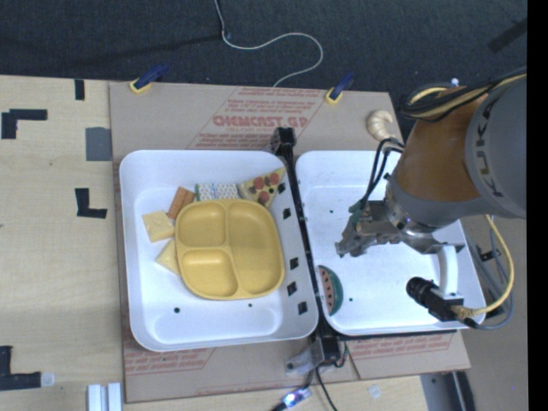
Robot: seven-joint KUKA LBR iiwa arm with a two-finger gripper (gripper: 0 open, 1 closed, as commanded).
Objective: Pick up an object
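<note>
Looking down from the camera above, the gripper (353, 242) hangs low over the right bin (377, 311). I cannot tell how wide its jaws are or if they hold anything.

The closest thing to grab is the watermelon slice toy (330, 288). It lies just below the jaws and a little to their left, tucked against the bin's left wall. It looks small, light, hard and flat, so it may slip. I think pinching it across its thin sides would work best.

Farther left of the jaws, in the left bin (141, 315), sits a yellow plate (229, 248) on top of some crackers (160, 226).
</note>
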